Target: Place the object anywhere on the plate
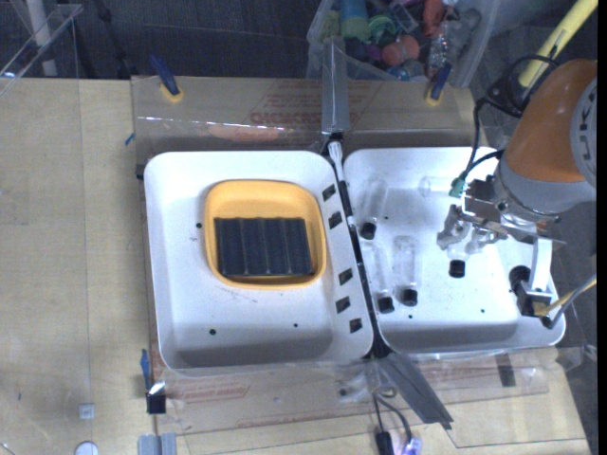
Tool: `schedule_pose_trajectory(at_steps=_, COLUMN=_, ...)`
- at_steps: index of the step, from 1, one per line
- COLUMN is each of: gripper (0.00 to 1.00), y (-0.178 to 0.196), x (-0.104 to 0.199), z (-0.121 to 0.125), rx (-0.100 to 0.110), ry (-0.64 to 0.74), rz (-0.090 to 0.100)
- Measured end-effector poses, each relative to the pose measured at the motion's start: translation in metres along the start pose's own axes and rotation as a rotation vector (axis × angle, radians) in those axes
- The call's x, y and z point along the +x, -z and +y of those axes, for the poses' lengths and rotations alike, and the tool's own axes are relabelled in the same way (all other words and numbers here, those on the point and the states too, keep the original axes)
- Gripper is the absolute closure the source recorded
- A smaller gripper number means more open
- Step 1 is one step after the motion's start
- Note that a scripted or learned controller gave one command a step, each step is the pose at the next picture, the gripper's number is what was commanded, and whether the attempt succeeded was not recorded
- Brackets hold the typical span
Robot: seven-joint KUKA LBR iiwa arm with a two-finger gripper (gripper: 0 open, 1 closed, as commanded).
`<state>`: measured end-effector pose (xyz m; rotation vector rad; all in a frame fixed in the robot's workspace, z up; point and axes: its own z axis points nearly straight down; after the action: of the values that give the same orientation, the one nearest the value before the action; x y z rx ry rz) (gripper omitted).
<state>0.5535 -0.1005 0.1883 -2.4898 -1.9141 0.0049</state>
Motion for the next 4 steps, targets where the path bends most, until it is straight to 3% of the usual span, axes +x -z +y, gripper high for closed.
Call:
schedule_pose_trajectory(at_steps=1, gripper=0.0, y=0.0, x=0.0, z=0.0, rx=0.0, ry=0.0, rz=0.0)
schedule_pose_trajectory(at_steps=2, gripper=0.0, y=0.019, x=-0.027, z=0.061, rx=-0.005, ry=0.222, rz=0.0)
schedule_pose_trajectory(at_steps=3, gripper=0.0, y=0.013, x=-0.073, z=0.136, rx=-0.006, ry=0.363, rz=-0.001)
schedule_pose_trajectory(at_steps=4, gripper=0.0, y=0.021, x=-0.085, z=0.141, rx=-0.01, ry=0.683, rz=-0.003)
